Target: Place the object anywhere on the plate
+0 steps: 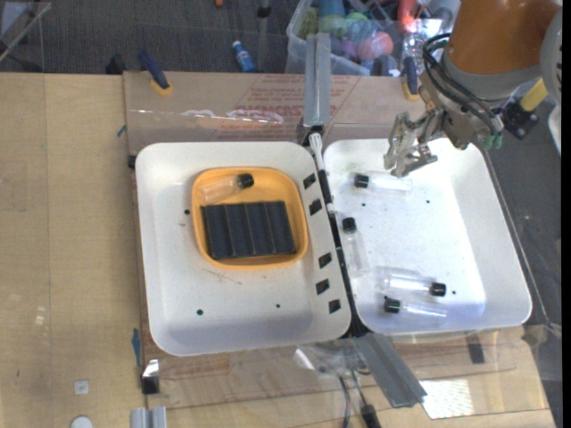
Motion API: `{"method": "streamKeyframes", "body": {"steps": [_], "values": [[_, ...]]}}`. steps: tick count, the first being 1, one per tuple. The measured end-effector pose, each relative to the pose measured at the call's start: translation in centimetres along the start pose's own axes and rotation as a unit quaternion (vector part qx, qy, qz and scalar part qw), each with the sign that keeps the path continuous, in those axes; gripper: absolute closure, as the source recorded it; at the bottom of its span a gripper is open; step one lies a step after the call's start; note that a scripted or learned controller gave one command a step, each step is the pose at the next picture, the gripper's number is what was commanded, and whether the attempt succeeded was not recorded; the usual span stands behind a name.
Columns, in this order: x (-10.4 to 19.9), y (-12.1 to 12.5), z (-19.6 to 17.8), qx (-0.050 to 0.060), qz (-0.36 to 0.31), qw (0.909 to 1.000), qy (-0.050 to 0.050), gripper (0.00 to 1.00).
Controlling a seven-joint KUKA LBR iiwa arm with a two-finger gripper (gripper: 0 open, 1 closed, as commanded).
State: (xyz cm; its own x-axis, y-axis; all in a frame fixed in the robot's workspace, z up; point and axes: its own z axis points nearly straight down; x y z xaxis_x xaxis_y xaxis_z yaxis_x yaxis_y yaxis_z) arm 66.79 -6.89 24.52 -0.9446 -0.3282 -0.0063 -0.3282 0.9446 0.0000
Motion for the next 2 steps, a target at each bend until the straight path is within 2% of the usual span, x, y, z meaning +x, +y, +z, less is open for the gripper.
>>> {"method": "streamKeyframes", "body": {"steps": [1, 2], "values": [[0.4, -1.3, -0.2, 0.001, -0.034, 0.9994, -0.002, 1.0], [0.6, -2.0, -6.3, 0.001, -0.116, 0.9932, -0.002, 1.0]]}}
